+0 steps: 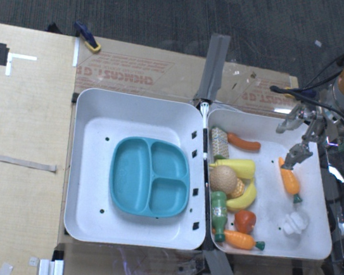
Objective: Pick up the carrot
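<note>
Orange carrot point(289, 181) with green tip; a second orange carrot point(239, 240) at 6 o'clock. Teal plate point(151, 177) in a white bin point(83, 172). Yellow banana point(244, 197), red sausage point(243, 142), green bottle point(218, 213), pale wood bench point(18, 117).

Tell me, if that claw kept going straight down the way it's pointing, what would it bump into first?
Most likely the carrot lying by the right bin's right wall. The gripper points down just above its upper end, though one slanted view leaves the height unclear.

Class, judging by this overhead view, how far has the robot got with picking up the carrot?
Done: the claw has reached the right bin, poised just above a carrot. In hand: nothing visibly lifted; that carrot lies on the bin floor. Left: grasp and raise it. A second carrot lies at the front edge.
</note>
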Controlling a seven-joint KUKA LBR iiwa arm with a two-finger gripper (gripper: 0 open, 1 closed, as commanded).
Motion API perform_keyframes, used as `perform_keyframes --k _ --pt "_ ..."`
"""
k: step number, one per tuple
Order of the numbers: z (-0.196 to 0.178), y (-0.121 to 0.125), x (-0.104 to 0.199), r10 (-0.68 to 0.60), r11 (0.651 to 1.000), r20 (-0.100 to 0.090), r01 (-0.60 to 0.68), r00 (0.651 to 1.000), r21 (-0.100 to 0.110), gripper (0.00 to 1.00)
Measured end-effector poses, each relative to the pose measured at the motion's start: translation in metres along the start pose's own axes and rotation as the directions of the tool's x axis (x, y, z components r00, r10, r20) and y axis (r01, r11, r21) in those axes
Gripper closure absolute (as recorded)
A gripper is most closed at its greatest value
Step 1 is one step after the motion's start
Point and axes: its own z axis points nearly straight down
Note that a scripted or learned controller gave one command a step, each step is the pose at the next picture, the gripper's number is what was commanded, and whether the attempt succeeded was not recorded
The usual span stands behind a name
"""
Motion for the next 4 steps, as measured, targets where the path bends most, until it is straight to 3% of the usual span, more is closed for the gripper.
perform_keyframes --k 1,2,3,4 --pt "0.1 -0.031 0.002 -0.064 0.998 -0.002 0.064 0.998 -0.001 0.0" --pt "0.137 -0.067 0.003 -0.257 0.966 0.001 0.257 0.966 0.0 0.0" --pt "0.126 -0.066 0.001 -0.26 0.966 0.007 0.26 0.966 0.004 1.0" --pt "0.137 -0.067 0.057 -0.511 0.859 0.001 0.511 0.859 0.0 1.0"
